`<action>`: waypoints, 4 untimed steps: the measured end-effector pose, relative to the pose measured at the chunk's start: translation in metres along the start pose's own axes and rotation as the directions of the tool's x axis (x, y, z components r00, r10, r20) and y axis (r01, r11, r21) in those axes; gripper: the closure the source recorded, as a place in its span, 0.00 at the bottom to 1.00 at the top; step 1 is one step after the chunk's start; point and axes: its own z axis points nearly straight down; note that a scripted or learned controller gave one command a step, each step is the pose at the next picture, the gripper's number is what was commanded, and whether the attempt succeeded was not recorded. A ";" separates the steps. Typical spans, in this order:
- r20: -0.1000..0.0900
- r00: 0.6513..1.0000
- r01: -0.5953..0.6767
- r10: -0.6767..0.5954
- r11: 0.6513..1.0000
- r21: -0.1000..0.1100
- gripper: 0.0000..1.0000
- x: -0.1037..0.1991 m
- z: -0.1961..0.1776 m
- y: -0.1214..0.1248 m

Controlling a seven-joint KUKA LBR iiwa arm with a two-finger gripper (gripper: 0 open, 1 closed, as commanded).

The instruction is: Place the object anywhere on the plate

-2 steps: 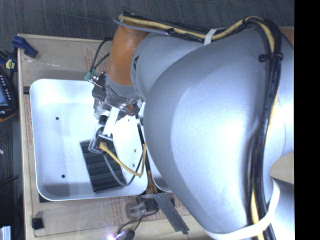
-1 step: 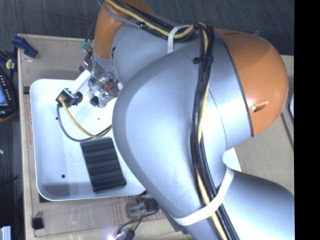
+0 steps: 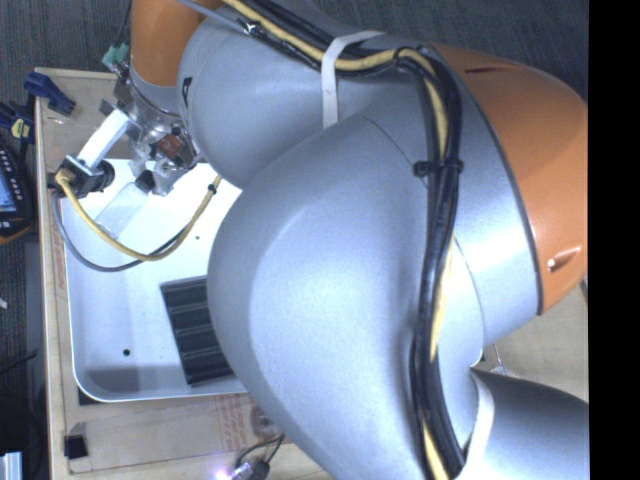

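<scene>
The arm [image 3: 400, 268] fills most of the camera view, its grey casing and orange band crossing from the right edge toward the upper left. A black cable bundle [image 3: 440, 218], with a yellow line inside it, runs along the casing and is strapped down by a white tie [image 3: 332, 78]. The gripper [image 3: 155, 163] sits at the upper left, over the far end of the white bin [image 3: 110, 338]; whether it is released or clenched cannot be told, since the wrist housing blocks that part. A loose yellow cable [image 3: 130, 253] loops from the gripper assembly down over the bin floor and back up. A dark ribbed piece [image 3: 195, 333] lies on the bin floor near the bin's lower edge, partly under the arm. The bench [image 3: 150, 433] shows as a wooden strip below the bin. The object and the plate cannot be located; the arm covers most of both bins.
</scene>
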 end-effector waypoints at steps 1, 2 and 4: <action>-0.003 0.990 -0.138 0.138 0.990 -0.003 1.00 0.016 -0.061 -0.001; -0.001 0.996 0.094 -0.094 0.996 0.001 1.00 0.002 -0.186 -0.008; 0.007 0.990 0.139 -0.139 0.990 0.005 1.00 -0.101 -0.043 -0.035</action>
